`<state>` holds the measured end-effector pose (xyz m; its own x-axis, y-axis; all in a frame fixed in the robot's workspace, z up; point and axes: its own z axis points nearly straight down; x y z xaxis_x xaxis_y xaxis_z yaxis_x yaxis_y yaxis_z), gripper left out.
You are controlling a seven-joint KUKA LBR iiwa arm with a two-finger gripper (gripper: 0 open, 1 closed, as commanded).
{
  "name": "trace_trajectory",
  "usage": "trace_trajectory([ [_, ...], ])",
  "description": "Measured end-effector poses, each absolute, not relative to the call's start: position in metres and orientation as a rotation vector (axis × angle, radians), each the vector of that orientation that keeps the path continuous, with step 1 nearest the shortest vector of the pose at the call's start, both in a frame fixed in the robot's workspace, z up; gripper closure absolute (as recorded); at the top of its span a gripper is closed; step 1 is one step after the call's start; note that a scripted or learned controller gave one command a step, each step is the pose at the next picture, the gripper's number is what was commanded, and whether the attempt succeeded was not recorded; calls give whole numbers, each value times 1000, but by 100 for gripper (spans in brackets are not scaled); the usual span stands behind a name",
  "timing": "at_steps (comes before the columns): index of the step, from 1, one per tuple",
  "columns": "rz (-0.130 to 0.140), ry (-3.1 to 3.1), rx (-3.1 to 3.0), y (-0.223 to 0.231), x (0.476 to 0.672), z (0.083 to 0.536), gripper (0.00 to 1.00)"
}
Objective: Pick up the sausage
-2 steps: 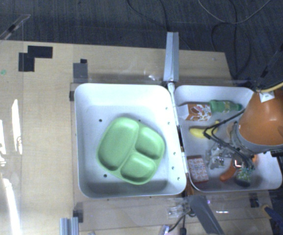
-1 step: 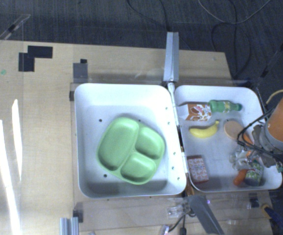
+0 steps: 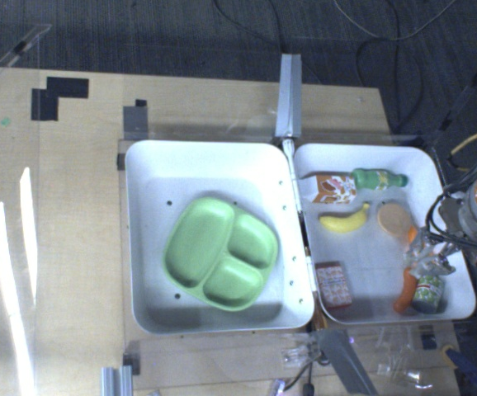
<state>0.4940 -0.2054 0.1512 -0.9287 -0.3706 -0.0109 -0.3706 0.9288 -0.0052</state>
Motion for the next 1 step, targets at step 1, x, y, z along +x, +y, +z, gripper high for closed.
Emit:
trace_trajectory([
  [1, -4, 3075, -590, -205, 494, 151, 0],
])
